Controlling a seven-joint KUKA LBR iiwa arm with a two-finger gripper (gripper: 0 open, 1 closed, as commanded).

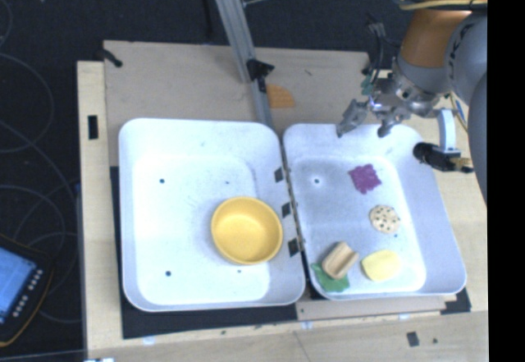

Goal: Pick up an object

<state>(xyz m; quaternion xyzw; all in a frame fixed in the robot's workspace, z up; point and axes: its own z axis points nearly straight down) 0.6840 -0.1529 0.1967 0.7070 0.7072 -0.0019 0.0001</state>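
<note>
While the arm reaches in from the right, its end effector [366,125] hangs over the far rim of the right bin [426,188], fingers spread apart and nothing between them. Candidate objects all lie in that bin: a purple piece [364,178] nearest the end effector, a speckled cookie-like item [384,219] beyond it, a yellow lump [381,265] and a tan block [338,258] resting on what appears to be a green scrap [328,280] at the near edge; its nature is hard to judge at this resolution. A yellow bowl [246,230] sits alone in the left bin [156,155]. No grasp has begun.

Risks noted: descending from the present position would likely strike the bin rim rather than any object. The purple piece looks flat and may slip under the fingertips. The near-edge items crowd together, so a grasp there could catch two or push one against the wall.
</note>
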